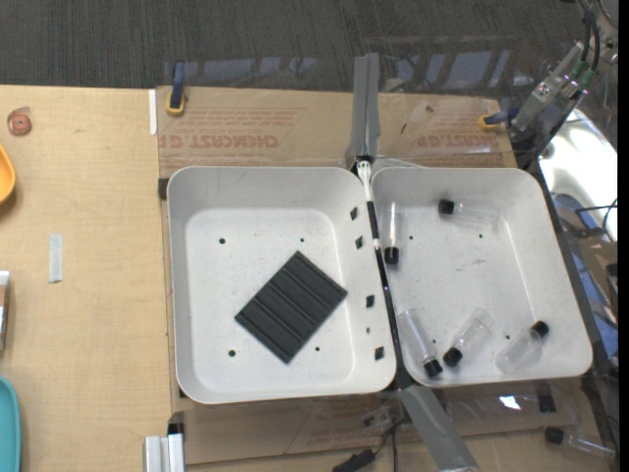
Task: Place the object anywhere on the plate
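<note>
A dark grey ribbed plate [291, 306] lies flat and turned at an angle in the middle of the left bin [197, 264]. The right bin [550, 264] holds several clear tubes with black caps. One tube [389, 229] lies along the bin's left wall. Two tubes [418, 340] [470, 334] lie close together near the front, and another [521, 347] lies at the front right. A small black cap [445, 206] sits alone near the back. My gripper [552, 88] hangs at the upper right, beyond the right bin's back corner and well clear of every tube.
A grey divider bar [366, 106] runs back from between the bins over brown cardboard [256, 131]. The wooden bench [79, 264] lies to the left, with an orange object [5, 180] and a teal one [6, 426] at its left edge. Cables and the arm's shiny body [585, 170] crowd the right side.
</note>
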`<state>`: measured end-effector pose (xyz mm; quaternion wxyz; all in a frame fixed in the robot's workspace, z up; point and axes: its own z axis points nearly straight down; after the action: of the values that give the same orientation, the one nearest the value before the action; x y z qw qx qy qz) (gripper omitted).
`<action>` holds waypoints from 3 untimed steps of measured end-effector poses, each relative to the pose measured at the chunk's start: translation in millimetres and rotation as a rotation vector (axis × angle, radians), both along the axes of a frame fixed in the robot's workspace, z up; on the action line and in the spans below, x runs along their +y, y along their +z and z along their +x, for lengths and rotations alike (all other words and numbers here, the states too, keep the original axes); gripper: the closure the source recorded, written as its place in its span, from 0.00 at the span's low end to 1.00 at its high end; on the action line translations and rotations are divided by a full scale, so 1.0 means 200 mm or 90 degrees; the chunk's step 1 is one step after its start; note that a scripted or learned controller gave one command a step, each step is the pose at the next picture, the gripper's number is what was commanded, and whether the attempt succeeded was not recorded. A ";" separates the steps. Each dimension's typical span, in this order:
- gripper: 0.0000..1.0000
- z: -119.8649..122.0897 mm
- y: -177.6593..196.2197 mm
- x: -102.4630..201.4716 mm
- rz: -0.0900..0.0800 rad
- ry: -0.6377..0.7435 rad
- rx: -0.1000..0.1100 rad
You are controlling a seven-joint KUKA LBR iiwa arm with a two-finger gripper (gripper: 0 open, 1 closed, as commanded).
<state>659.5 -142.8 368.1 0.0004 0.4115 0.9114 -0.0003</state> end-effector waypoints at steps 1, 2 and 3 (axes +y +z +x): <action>1.00 -0.13 -0.11 -0.17 0.000 0.310 -0.001; 1.00 -0.33 -0.13 0.08 0.000 0.590 -0.001; 1.00 0.00 -0.22 0.32 -0.001 0.806 -0.003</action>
<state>660.1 -79.6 323.7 0.0027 -0.2073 0.9783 0.0005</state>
